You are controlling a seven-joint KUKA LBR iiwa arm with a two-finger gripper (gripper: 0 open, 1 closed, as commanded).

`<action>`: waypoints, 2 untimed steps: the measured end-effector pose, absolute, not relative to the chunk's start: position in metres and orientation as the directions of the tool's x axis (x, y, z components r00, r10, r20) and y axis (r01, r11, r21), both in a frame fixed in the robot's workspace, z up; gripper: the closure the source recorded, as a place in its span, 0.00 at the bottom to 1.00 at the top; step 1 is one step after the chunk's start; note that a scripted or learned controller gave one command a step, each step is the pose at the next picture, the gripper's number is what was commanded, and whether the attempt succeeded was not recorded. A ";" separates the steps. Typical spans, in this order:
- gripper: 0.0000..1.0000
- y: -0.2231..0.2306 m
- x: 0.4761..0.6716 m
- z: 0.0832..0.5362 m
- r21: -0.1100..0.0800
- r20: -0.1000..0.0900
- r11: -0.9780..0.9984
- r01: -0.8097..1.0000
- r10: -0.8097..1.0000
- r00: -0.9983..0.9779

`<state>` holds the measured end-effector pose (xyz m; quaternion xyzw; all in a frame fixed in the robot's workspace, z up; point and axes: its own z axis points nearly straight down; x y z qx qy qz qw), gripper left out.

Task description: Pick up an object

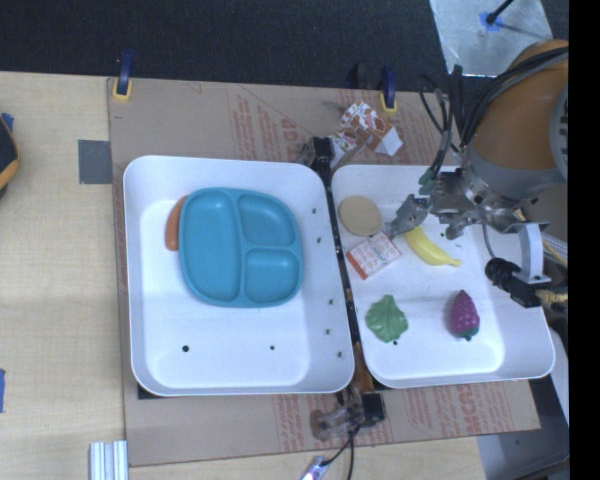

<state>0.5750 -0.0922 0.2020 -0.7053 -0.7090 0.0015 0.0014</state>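
My pincer (412,214) hangs low over the right bin (525,368), at its upper middle, and I cannot tell from here how it is set. Its tip is just left of the banana (431,248), which lies yellow and slanted on the bin floor; whether I touch it I cannot tell, and nothing shows as held. Just beside the tip on the other side sits a round tan disc (359,214), and below that a small red-and-white packet (373,256) with printing too small to read. Lower in the same bin lie a green leafy piece (387,319) and a purple bunch of grapes (463,314), well apart from each other.

The left bin (150,348) carries a blue divided plate (242,246) with three compartments; an orange thing (171,225) peeks from under its left edge.

Both bins rest on a brown cardboard sheet (220,118) on the table (40,288). Faint red lettering runs across the cardboard, but I cannot make out any word. A crumpled red-and-white wrapper (363,126) lies beyond the right bin, its pattern also unreadable.
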 end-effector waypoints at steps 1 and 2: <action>0.00 -0.149 0.631 0.094 -0.007 -0.002 0.004 1.000 1.000 -0.004; 1.00 -0.150 0.632 0.106 -0.004 -0.003 0.006 1.000 1.000 -0.006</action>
